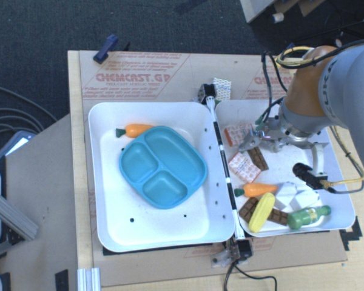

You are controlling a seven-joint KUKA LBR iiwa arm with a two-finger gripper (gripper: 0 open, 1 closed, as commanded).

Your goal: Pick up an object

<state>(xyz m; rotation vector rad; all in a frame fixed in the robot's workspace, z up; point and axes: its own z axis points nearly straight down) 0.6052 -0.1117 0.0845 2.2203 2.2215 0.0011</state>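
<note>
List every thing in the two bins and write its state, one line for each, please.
blue plate: flat in the left bin, right way up.
carrot: lying at the plate's far edge.
second carrot: lying in the right bin.
corn cob: lying on the chocolate bars.
green bottle: on its side.
gripper: low over the snack packets, holding nothing visible.

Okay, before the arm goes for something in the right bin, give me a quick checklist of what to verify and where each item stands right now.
1. Gripper is over the right bin: ok.
2. A target lies under it, the brown bar beside the red-and-white packet: ok.
3. Nothing visibly held between the fingers: ok.
4. Finger opening wide enough for the bar: cannot tell.
5. Target clear of neighbours: not ok, bar and packet touch.
6. Yellow corn and orange carrot lie out of the descent path: ok.
</note>
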